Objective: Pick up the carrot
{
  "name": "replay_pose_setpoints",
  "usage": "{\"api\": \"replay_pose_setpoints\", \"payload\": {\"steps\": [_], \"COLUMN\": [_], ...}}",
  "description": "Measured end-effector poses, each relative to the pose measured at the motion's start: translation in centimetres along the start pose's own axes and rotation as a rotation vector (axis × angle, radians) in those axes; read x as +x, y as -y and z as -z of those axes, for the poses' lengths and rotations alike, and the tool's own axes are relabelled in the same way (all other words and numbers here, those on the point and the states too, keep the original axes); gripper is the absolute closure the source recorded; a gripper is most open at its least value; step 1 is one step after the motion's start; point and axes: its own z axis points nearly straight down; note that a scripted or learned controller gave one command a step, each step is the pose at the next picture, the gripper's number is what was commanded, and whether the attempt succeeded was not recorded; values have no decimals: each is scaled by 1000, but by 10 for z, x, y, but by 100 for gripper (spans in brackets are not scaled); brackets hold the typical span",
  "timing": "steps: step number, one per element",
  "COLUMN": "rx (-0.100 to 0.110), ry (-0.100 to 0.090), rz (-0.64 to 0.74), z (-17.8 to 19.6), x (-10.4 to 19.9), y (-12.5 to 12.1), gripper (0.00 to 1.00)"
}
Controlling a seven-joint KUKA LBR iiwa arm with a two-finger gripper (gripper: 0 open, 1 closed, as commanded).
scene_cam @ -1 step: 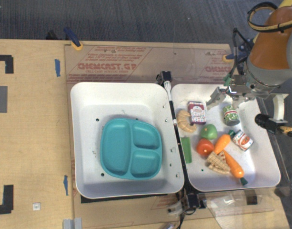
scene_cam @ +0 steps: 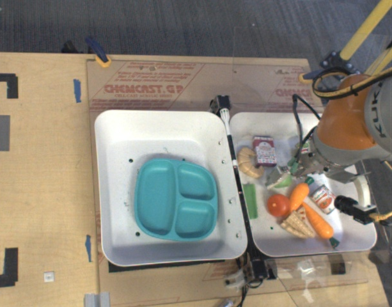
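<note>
A long orange carrot [scene_cam: 318,221] with a dark green end lies at a slant in the front right of the right bin [scene_cam: 362,240]. A shorter orange piece [scene_cam: 298,196] lies just left of it, leaning toward a red tomato [scene_cam: 278,204]. My gripper [scene_cam: 293,170] hangs low over the middle of the right bin, just above and behind the shorter orange piece and some way from the long carrot. The grey wrist and orange band [scene_cam: 346,121] partly cover the bin's back right.
The right bin also holds a red and white box [scene_cam: 265,151], a beige lump [scene_cam: 248,162], a green stick [scene_cam: 249,200], a tan wedge [scene_cam: 297,224] and a small white bottle [scene_cam: 321,197]. A teal divided plate [scene_cam: 176,199] lies in the left bin [scene_cam: 119,139].
</note>
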Motion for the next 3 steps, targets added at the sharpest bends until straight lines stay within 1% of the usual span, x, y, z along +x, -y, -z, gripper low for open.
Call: {"api": "replay_pose_setpoints", "payload": {"steps": [1,2,3], "rx": [-3,-13,0], "ry": [0,5,-5], "rz": [111,108,295], "z": [-8,4,89], "x": [25,24,122], "y": [70,66,45], "gripper": [0,100,100]}}
